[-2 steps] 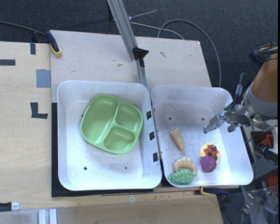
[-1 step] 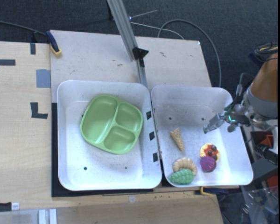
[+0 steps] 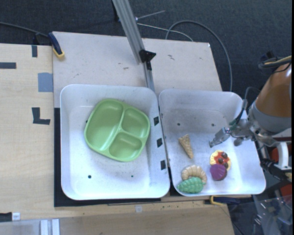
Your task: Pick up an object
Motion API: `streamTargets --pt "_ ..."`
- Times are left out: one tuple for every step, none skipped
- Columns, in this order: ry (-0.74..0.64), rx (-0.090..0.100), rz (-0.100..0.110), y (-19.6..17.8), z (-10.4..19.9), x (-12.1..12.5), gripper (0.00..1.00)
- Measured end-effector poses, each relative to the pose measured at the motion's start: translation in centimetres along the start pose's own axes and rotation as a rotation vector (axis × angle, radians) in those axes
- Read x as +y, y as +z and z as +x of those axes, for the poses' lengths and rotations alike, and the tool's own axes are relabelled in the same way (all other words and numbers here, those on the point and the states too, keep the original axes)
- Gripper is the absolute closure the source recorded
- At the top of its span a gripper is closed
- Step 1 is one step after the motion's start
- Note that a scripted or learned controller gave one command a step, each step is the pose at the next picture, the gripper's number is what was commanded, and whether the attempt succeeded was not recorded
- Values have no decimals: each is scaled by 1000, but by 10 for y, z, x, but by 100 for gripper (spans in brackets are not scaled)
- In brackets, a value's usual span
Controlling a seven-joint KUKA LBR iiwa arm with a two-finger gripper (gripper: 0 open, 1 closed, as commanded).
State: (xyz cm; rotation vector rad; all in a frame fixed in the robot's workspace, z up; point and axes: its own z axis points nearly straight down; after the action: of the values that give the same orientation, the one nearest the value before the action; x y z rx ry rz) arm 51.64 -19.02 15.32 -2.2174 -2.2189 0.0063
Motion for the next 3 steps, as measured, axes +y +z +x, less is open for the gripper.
streamTargets --pt "-1 0 0 47 -2 6 0" --pt "-1 -1 -5 64 -2 6 0" --pt "-2 0 -5 54 -1 6 100"
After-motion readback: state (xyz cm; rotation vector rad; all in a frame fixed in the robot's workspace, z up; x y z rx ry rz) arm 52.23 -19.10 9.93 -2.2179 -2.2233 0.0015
